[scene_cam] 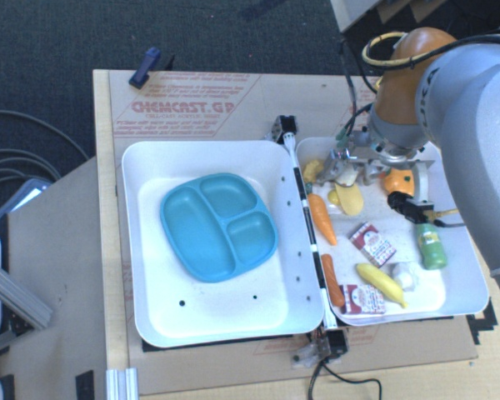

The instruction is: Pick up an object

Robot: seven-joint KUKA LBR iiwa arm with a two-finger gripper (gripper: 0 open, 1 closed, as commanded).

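The gripper (347, 167) hangs low over the far end of the right bin (462, 294), its metal parts bunched together above a pale yellow, rounded piece (347, 198) that lies just beside the carrot (321, 217); whether it grips anything cannot be made out, since the wrist and its cables cover that spot. The pale piece is smooth and lumpy, potato-like, and sits near the top of the carrot, on the side away from the divider. Another yellowish bit (313, 170) shows just beyond the carrot's tip, partly under the gripper. An orange, round thing (399, 181) sits further from the carrot, half covered by the arm (450, 90). Nearer than the carrot lie a red-and-white packet (373, 244), a banana (381, 282), a green bottle (432, 249) and a red carton (363, 299). Across the divider from the carrot, the left bin (150, 307) holds a blue sectioned plate (219, 226)
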